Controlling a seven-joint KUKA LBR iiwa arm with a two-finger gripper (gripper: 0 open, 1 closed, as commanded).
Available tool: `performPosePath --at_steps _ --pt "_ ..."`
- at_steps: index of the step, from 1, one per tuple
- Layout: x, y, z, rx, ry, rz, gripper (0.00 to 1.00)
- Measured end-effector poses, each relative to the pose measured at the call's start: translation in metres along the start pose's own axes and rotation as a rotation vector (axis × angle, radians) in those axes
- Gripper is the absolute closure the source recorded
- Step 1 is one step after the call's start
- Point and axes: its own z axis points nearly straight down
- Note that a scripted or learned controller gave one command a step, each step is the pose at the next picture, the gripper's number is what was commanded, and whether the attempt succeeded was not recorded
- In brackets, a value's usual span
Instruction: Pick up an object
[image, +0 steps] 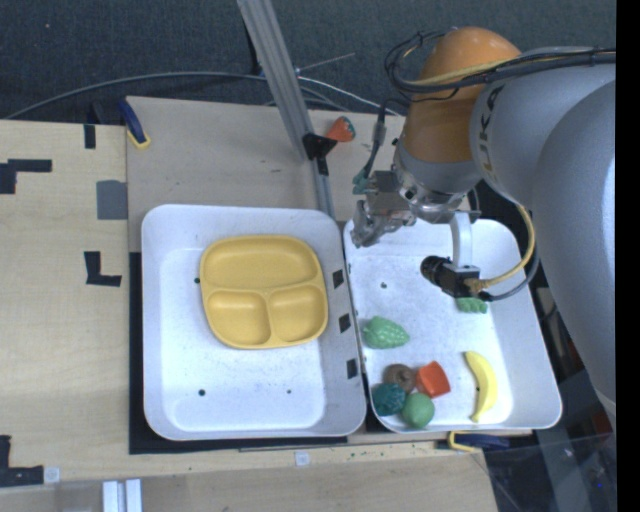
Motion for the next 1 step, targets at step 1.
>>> performPosePath --at_steps 1 --pt "0.0569 0.0126 -0.0058 0.000 0.001 -0.001 1.00"
